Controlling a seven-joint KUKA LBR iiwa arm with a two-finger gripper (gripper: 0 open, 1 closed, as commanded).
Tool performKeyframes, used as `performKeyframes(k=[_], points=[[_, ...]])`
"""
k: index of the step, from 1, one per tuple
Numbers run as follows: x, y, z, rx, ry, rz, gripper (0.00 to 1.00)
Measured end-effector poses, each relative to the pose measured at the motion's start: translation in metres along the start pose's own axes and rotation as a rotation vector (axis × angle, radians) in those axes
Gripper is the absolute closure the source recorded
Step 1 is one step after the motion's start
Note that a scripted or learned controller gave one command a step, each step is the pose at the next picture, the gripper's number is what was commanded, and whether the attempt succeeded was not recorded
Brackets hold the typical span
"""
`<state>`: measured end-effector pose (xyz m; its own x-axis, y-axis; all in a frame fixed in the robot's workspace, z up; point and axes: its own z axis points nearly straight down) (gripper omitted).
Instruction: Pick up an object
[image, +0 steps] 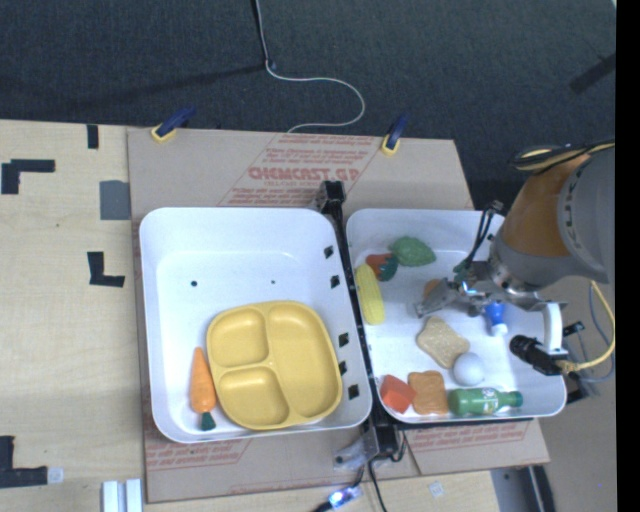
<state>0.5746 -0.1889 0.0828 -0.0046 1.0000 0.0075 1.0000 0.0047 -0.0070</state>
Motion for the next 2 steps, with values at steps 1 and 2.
performKeyframes(k=[1, 2], points=[[0.0021, 0.0007, -0.0007, -0.003, -0.003, 0.001, 0.00], [0.0011, 0.0009, -0.0085, -0.004, -0.007, 0.001, 1.00]])
